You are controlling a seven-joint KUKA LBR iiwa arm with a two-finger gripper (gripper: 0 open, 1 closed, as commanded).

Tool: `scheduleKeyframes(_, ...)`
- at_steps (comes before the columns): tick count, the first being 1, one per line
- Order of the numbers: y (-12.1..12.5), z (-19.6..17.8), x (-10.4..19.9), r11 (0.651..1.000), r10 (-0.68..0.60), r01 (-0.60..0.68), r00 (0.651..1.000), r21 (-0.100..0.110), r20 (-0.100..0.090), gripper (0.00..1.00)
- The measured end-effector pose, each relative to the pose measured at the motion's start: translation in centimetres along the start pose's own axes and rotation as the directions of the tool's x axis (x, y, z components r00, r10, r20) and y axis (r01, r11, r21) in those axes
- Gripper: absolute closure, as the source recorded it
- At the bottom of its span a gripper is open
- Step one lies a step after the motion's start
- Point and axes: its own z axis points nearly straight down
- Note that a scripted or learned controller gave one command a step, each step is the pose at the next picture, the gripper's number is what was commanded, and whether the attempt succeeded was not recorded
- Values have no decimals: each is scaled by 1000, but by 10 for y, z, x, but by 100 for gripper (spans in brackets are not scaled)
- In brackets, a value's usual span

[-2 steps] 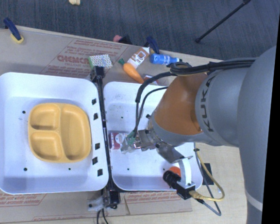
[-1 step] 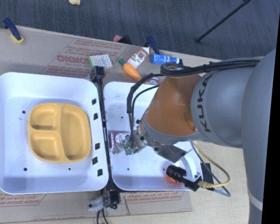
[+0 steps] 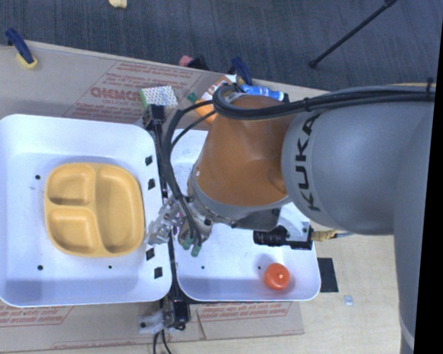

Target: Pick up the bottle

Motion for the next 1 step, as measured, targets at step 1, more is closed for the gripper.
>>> scheduleKeyframes(1, 48, 5, 23, 970, -244, 244, 970, 0, 1, 100)
